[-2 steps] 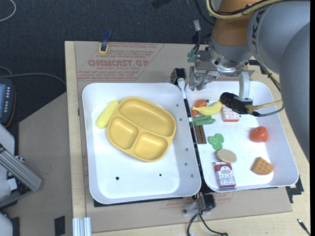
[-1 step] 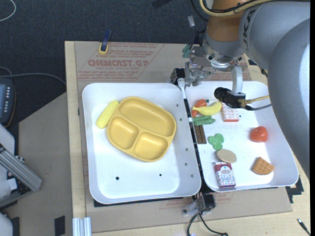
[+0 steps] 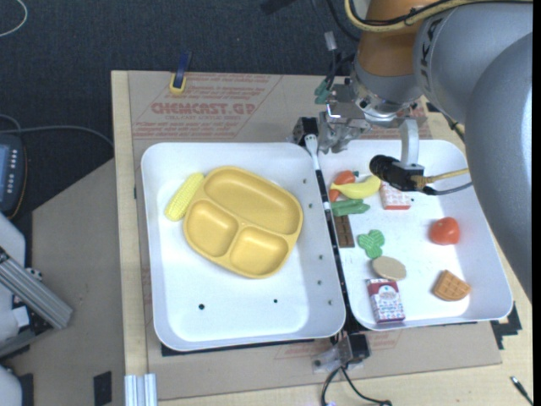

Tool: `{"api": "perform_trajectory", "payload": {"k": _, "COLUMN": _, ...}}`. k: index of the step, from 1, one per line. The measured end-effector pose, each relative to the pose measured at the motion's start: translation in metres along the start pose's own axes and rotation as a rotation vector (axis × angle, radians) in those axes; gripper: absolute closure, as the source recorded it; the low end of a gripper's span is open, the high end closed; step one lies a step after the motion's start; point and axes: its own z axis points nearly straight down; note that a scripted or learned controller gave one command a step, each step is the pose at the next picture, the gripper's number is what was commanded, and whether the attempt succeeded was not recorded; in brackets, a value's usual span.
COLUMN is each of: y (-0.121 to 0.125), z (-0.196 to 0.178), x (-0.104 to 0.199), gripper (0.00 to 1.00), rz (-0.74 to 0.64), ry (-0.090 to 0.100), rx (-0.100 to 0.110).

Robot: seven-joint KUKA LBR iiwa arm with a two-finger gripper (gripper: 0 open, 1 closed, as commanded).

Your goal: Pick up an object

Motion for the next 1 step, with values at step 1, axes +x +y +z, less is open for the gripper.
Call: {"api": "perform_trajectory", "payload": {"k": 1, "y": 0.0073, "z": -0.0181, "x": 0.0061, "gripper": 1.00, "rz": -0.002, "ry": 0.000, "rx": -0.007}}
